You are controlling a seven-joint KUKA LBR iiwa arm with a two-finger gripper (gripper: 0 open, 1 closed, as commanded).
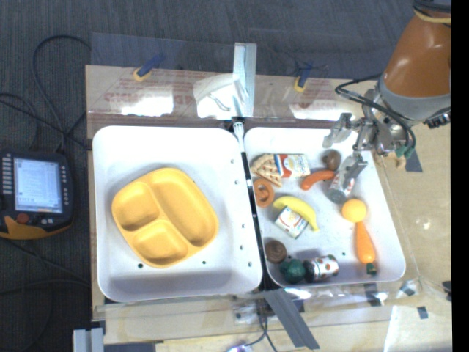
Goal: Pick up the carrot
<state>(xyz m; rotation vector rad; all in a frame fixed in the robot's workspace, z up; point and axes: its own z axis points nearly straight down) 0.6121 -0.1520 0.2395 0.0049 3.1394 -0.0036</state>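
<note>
the carrot (pixel 365 243) lies well below the gripper (pixel 344 185), a yellow lemon (pixel 354 210) between them; whether its fingers are parted, i cannot tell. descending, they may strike the lemon instead.

Bright, even overhead light; soft shadows, slightly blurry throughout.

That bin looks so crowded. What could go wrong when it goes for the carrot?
The gripper hangs over the sausage, also orange, away from the carrot, so it might grab the wrong thing. The carrot lies close to the bin wall with the lemon at its end, leaving little room around it.
</note>
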